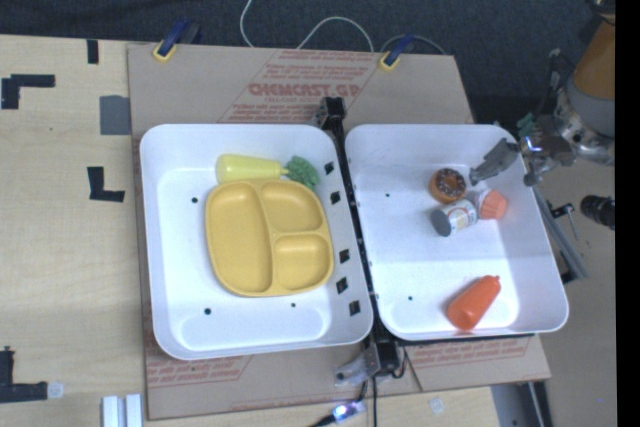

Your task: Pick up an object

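The bench (60, 245) runs well out to the left of the end effector (520, 158), w/ a cardboard sheet (300, 85) on it under both bins. Left bin (165, 215), far from the end effector, has a yellow divided plate (268, 238) and a yellow-and-green toy veg (268, 169) touching the plate's far edge. Right bin (400, 215) sits directly below-left of the end effector, which hangs over its upper right corner. Candidates there, big to small: orange bottle-like thing (472, 303) well below it near the bin's near wall; a small grey-capped container (455, 218) w/ a pinkish piece (492, 206) just beside it, near and below; a round brown-topped item (448, 183) nearest, just left. Can't tell if the end effector is wide or narrow (too small and blurry), and nothing visible in it. Progress, judging by this: nothing lifted yet; approach, descent, grasp and lift all remain.
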`<action>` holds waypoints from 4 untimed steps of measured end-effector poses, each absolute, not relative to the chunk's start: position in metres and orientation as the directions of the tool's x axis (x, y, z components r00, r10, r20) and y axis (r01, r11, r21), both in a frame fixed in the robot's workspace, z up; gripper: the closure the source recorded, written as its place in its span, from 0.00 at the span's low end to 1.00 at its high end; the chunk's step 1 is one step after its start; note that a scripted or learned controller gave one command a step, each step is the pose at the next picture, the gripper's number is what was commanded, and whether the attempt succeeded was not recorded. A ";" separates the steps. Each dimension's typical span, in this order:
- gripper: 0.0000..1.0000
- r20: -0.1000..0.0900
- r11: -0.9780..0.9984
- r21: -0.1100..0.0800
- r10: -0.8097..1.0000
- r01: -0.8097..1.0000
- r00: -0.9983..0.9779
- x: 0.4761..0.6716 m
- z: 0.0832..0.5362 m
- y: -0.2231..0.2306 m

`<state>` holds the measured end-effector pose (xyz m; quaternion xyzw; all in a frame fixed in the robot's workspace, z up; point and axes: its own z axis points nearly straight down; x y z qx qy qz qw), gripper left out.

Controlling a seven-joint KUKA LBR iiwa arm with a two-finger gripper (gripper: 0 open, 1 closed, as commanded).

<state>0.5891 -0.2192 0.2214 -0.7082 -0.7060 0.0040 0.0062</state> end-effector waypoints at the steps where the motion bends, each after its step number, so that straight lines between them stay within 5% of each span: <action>1: 0.00 0.000 0.001 -0.001 1.000 1.000 -0.001 0.592 0.230 -0.218; 3: 0.00 -0.002 0.001 -0.002 1.000 1.000 -0.001 0.588 0.127 -0.215; 4: 0.00 -0.006 0.002 0.015 1.000 1.000 -0.002 0.593 0.118 -0.216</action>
